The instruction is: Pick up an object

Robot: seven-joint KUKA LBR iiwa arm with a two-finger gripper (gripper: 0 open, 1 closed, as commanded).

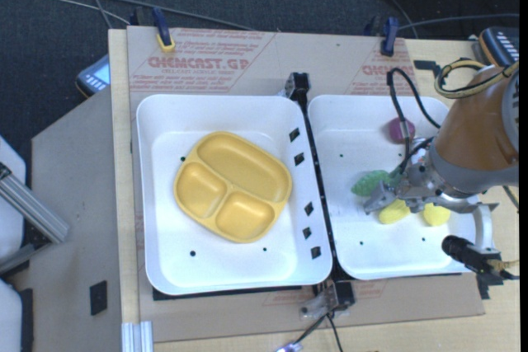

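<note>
Reaching in from the right, the grey arm with its orange band sets the two-finger gripper [399, 199] low in the right white bin [351, 260]. Whether it is clenched or released cannot be told. A green soft object [369, 182] and two yellow pieces [394, 213] lie just beside it. A purple item [401, 129] sits apart. The left white bin [161, 260] holds a yellow divided plastic plate [233, 185].

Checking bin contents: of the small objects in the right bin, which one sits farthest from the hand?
The purple object, alone near the bin's far wall; the green and yellow ones cluster at the hand.
</note>
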